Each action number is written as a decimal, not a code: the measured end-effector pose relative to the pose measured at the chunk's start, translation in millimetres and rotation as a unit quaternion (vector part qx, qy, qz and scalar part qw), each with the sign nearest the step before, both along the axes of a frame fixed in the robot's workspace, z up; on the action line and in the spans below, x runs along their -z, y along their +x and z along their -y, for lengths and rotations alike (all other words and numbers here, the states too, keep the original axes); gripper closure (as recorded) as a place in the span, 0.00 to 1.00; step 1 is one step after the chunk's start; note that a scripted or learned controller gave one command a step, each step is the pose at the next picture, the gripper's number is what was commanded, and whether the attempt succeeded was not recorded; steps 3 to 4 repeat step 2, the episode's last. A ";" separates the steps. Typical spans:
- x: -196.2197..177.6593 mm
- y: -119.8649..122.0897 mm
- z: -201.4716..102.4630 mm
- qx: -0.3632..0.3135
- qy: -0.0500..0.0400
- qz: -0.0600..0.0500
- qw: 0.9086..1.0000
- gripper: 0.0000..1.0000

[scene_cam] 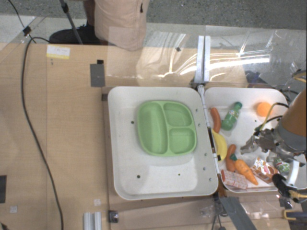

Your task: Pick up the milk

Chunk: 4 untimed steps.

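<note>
— Where is the milk (262,167)?
— In the right bin (249,97), near its front edge. It looks like a small white carton with red print, lying flat just to the right of the carrot (244,169).
— And the gripper (283,174)?
— It hangs low over that same corner of the bin, right beside the carton, at the end of the grey arm (293,128) reaching in from the right. Whether it is open or closed I cannot tell; its parts blur together there. I do not see the carton held in it.
— What else lies around the carton?
— A pinkish packet (234,179) at the front left, a banana (220,145) and a red sausage (216,120) along the left wall, and a green bottle (231,115) and an orange (263,109) further back.
— The other bin?
— The left bin (120,176) holds a green divided plate (167,128). Both bins sit on the wooden bench (57,143).
</note>
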State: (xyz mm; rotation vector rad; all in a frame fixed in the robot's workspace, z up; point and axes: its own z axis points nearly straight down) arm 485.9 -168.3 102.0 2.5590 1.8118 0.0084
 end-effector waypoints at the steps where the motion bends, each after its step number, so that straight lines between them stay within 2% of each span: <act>1: 11.1 -24.9 11.4 -0.050 0.000 -0.002 0.999 0.00; 2: -2.2 -19.6 11.5 -0.052 -0.002 0.005 0.999 1.00; 4: -2.2 -19.6 11.5 -0.052 -0.002 0.005 0.999 1.00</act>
